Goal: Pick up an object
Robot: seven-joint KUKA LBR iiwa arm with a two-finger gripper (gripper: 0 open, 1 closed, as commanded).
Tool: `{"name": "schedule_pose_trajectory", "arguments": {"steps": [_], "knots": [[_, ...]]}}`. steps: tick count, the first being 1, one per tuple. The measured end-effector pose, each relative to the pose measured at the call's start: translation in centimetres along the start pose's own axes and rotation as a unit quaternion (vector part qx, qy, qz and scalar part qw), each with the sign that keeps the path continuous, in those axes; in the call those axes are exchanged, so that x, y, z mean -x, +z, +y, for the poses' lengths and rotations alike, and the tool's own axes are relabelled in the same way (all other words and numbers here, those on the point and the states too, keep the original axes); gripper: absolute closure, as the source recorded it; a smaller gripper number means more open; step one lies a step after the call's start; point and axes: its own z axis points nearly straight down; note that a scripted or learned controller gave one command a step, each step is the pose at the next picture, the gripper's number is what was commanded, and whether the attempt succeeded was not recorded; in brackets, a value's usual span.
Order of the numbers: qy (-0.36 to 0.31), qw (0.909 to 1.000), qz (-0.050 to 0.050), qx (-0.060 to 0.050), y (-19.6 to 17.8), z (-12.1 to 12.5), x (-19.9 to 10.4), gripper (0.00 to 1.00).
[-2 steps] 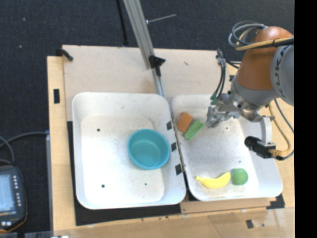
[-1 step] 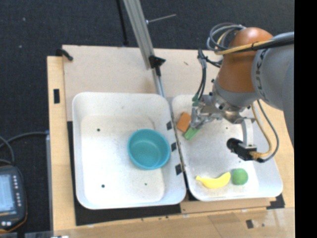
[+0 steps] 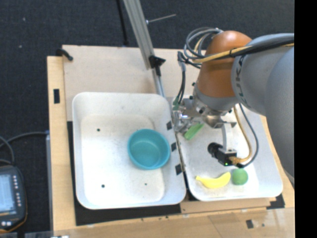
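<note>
My pincer [image 3: 187, 124] low at right bin [image 3: 257, 185] left wall, over green piece [image 3: 193, 130]; grip state unclear. Banana [image 3: 214, 181], ball [image 3: 239, 176] at near edge.

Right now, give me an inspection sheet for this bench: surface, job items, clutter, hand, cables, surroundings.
Surface: wooden bench, two white bins side by side.
Job items: blue bowl in left bin; banana, green ball, green piece in right bin.
Clutter: nothing seen.
Hand: hand low over the bins' shared edge, beside the green piece.
Cables: cable loops at the wrist.
Surroundings: dark floor, metal rail, pendant.
</note>
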Motion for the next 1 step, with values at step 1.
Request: {"name": "schedule_pose_trajectory", "arguments": {"steps": [1], "knots": [[-0.001, 1.0000, 0.001, 0.001, -0.97, -0.32, -5.75, 1.00]]}}
